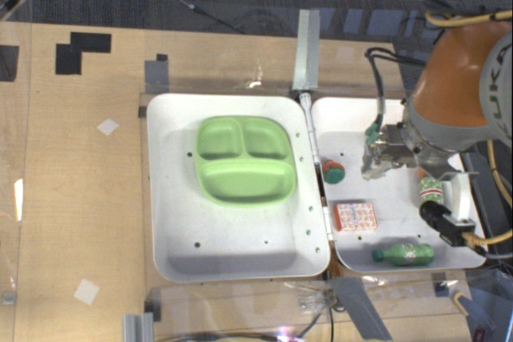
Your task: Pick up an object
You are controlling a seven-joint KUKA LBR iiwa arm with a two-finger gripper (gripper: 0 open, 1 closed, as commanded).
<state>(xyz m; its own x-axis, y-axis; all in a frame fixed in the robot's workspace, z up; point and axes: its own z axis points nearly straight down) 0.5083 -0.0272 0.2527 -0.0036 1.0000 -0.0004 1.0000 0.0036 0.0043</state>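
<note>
Green plastic catches the eye first at the lower right of the frame, where a small green bottle (403,255) lies on its side along the near wall of the right bin (346,120), a spot that a reach from above could get at without crowding. Just up and left of it a flat patterned card or packet (355,216) lies face up on the bin floor, and further up, close against the divider between the bins, sits a small red and green object (332,170), too small to name. A can-like item (430,189) with a red and green label stands near the right wall, partly tucked under the arm (461,84). The claw (381,154) hangs over the middle of the right bin, above bare floor between the red object and the can; whether it is open or closed I cannot tell, and nothing is seen in its hold. I judge no pick is made yet. Further left, the left bin (172,196) carries a green divided tray (244,158), and beyond both lies the tan wooden surface (72,172).
</note>
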